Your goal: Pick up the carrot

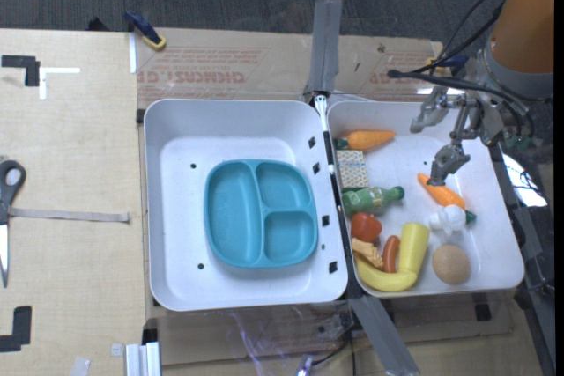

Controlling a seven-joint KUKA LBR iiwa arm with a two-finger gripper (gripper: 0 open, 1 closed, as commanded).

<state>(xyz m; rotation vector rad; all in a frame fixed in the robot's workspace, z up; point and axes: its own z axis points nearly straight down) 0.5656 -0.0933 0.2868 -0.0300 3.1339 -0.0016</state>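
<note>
Hovering in the right bin (502, 277), your gripper (448, 161) hangs with jaws parted, holding nothing, fingertips just above the carrot (440, 192).

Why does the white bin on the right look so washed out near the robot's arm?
In the camera view, bright light bleaches the right bin's floor, so the pale bottle nearly vanishes; the arm at the top right is blurred, while the carrot stays sharp.

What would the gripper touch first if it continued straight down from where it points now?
Probably the small carrot right below the gripper in the right bin, although the height between them is unclear.
</note>
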